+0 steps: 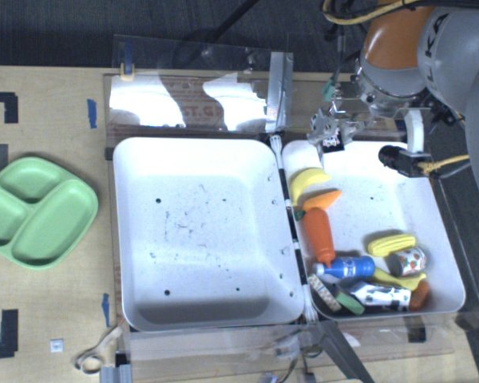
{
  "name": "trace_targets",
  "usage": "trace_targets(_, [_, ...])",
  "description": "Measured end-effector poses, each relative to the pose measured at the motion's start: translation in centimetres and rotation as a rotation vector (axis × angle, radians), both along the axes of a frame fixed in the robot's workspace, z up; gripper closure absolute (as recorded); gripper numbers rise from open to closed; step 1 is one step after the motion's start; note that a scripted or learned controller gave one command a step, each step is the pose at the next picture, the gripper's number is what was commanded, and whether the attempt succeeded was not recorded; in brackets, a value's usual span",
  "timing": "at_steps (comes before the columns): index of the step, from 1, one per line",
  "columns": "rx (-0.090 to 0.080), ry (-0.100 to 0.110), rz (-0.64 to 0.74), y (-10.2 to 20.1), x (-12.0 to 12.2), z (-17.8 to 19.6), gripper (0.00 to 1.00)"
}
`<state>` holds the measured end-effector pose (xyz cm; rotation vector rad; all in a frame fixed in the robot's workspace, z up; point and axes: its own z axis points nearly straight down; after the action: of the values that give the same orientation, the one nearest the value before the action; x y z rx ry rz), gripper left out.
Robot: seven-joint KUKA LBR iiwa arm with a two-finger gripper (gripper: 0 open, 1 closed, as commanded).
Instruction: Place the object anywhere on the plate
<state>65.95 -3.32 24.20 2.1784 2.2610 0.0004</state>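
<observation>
You're early in this one, operator. Your gripper [329, 134] hangs over the far-left corner of the right bin [443, 238], just above the yellow banana-like toy [307, 181], and nothing sits between the jaws; whether they're spread or pressed together, I can't tell from up here. The objects all lie in that right bin: the orange carrot [318, 228], a blue bottle [347, 269], a yellow corn piece [391, 243], more clutter at the near edge. The green plate [37, 211] waits on the tabletop [40, 317] beyond the left bin [199, 222], well apart. By my read, grasp, carry and drop all remain.
</observation>
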Motion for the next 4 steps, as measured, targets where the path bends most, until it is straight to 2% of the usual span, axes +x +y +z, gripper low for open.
trace_targets(1, [0.002,0.004,0.136,3.7,-8.0,-5.9,1.0])
trace_targets(2, [0.003,0.001,0.209,6.4,-17.9,-5.8,1.0])
trace_targets(3, [0.0,0.003,-0.163,10.1,-9.9,-5.9,1.0])
trace_targets(4, [0.002,0.0,-0.212,20.2,-17.3,-14.4,1.0])
